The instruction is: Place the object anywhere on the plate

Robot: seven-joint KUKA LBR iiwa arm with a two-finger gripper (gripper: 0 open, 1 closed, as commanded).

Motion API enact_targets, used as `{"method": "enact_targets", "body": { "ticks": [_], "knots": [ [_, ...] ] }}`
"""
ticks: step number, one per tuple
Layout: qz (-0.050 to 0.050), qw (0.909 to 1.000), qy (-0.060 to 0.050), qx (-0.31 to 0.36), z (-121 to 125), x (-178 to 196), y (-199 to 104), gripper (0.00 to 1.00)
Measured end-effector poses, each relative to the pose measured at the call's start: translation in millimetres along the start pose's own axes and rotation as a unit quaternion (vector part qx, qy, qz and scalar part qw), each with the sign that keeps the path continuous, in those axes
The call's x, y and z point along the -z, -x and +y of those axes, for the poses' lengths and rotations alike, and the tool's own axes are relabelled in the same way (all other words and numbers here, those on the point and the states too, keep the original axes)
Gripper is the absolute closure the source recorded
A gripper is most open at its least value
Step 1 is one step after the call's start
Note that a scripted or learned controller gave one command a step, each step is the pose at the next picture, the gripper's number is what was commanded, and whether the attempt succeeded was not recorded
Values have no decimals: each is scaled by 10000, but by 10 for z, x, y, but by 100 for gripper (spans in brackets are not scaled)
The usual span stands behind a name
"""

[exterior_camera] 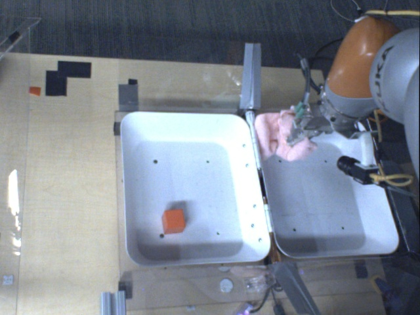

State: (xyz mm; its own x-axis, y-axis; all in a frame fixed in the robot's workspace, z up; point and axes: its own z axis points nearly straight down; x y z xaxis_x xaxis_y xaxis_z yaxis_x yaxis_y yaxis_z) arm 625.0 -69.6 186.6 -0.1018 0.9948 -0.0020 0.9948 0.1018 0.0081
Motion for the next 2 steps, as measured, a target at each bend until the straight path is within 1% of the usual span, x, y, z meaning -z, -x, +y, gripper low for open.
{"method": "enact_targets", "body": {
  "ticks": [1,2],
  "knots": [
    [1,10000,6,43,30,394,-13,100],
    [4,9787,8,2055,81,461,-603,100]
  ]
}}
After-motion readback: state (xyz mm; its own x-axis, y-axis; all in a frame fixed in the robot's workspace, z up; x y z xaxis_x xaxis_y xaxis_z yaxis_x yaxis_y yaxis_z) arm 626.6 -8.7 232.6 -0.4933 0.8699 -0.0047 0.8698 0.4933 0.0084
